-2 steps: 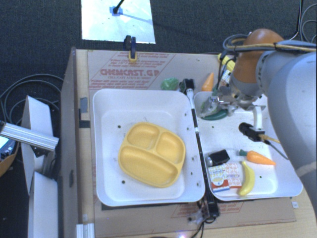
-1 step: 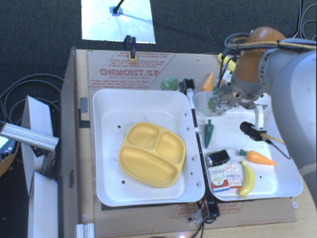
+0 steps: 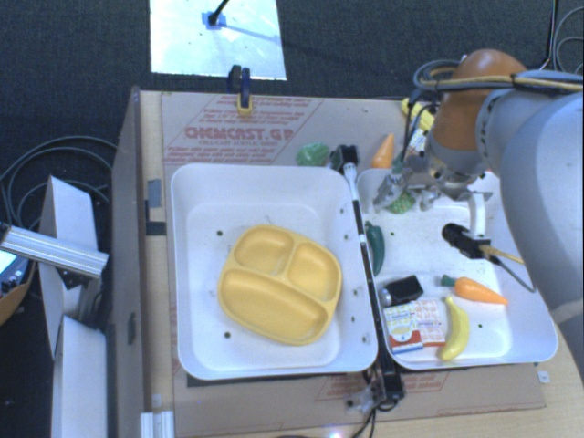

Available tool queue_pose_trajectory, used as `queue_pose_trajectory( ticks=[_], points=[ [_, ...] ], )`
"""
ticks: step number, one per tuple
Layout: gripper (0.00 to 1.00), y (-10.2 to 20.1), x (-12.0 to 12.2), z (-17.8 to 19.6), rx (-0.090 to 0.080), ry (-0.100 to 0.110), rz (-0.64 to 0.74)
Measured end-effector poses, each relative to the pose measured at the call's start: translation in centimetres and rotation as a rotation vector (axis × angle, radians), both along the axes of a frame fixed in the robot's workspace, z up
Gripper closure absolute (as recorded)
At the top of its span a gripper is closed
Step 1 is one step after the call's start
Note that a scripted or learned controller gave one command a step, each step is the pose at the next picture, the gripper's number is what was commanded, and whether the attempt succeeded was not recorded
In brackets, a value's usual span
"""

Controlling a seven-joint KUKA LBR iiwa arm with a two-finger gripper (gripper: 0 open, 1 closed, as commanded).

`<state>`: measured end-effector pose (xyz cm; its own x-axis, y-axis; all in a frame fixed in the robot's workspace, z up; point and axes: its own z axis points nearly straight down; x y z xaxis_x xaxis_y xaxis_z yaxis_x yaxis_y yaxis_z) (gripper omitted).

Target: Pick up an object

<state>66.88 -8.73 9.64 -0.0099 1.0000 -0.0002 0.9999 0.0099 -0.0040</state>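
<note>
The claw (image 3: 401, 192) hovers over a green toy (image 3: 402, 204), far right bin; grip unclear. Likely light, rigid plastic; pinch its middle.

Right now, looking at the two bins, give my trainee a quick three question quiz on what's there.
1. True or false: the yellow divided tray lies in the left-hand bin of the view.
2. Which lies nearest the right-hand bin's front edge: A) the banana, B) the carrot, C) the black object?
3. Fill in: the gripper sits over a ___ coloured item at that bin's far end.

Key: 1 true. 2 A. 3 green.
</note>
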Motion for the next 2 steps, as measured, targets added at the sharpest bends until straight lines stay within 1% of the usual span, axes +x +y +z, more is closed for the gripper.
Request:
queue_pose_trajectory(
  ticks=[2],
  points=[
    [0.00, 0.00, 0.00, 0.00, 0.000, 0.000, 0.000]
  ],
)
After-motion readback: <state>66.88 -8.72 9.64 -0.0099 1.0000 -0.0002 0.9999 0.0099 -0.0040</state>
